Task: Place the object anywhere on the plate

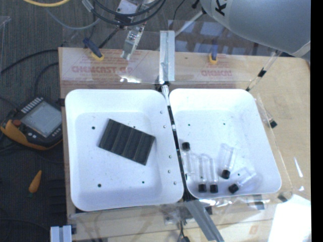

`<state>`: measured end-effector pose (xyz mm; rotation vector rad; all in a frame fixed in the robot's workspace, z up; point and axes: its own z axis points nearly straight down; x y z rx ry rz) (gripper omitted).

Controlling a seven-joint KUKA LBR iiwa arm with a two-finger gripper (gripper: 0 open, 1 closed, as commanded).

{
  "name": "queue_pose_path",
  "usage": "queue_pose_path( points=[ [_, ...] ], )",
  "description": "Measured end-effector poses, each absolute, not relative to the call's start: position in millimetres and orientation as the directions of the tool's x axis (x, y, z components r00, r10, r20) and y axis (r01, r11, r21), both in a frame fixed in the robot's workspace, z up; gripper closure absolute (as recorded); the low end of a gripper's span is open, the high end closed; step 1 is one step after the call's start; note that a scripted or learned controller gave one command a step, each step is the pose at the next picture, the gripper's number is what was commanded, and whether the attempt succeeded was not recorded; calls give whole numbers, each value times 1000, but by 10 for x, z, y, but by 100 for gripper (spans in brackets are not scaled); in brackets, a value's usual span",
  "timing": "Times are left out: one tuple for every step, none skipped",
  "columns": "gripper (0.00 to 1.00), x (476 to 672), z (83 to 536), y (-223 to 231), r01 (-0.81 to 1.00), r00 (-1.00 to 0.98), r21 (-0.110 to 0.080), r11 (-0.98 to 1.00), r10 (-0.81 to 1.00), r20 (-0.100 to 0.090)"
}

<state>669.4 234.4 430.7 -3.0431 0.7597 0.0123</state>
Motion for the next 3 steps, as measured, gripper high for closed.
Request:
queue_pose_path(
  points=[
    [100, 6694, 4304, 2342, -203, 979, -4, -979, -203, -8],
    [100, 6709, 4365, 2351, -207, 978, -11, -978, -207, -16],
    [100, 6697, 4306, 2336, -559, 829, 0, -829, -559, -9]
  ],
)
